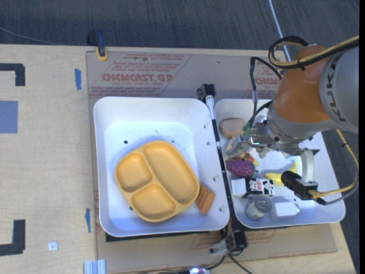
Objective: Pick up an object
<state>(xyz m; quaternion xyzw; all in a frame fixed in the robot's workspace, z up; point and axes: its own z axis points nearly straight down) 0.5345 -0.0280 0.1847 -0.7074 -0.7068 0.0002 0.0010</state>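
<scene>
Your gripper (251,144) hangs over the right bin (333,210), low above its clutter; whether it is parted or closed, you cannot tell, since the wrist hides it. Landmark: the purple toy (240,166). It lies just below the gripper, toward the near rim, and is the closest candidate. A tan lump (231,126) sits beyond it, a yellow piece (282,177) to its right. Judgement: descend slightly toward you, not sideways.

A pale plywood bench (45,170) marked with blue tape (77,79) sits on dark grey carpet (171,10), crossed by a thin white cable (274,13).
</scene>
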